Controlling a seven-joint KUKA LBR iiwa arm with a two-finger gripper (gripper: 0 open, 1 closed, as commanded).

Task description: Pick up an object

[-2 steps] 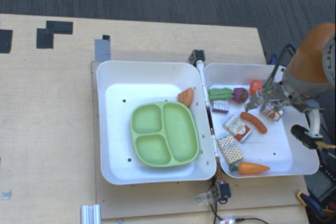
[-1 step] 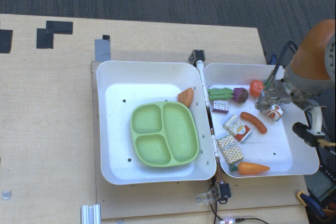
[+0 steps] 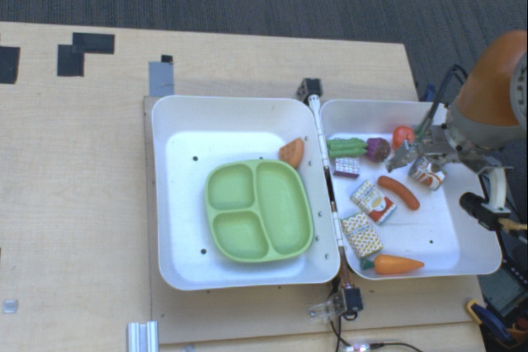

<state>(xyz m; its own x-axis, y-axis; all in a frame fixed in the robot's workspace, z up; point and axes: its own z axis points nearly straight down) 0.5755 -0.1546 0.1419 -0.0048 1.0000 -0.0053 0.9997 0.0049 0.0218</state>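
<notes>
The right bin (image 3: 470,260) holds several toy foods. Among them are a green vegetable (image 3: 346,147), a purple piece (image 3: 377,148), a red tomato (image 3: 403,135) and a red sausage (image 3: 398,192). There are also small printed cartons (image 3: 371,201) (image 3: 361,235), a small purple-and-white box (image 3: 346,168) and an orange carrot (image 3: 398,265). My gripper (image 3: 417,156) hangs low over the bin's upper right part, just right of the tomato. A red-and-white carton (image 3: 427,175) lies directly beneath it; whether the two touch is unclear.
The left bin (image 3: 177,202) carries a green three-compartment plate (image 3: 259,211), with an orange piece (image 3: 292,151) by its top right corner. The arm's orange band (image 3: 495,86) and grey wrist cover the right bin's upper right rim. A divider rail (image 3: 326,177) separates the bins.
</notes>
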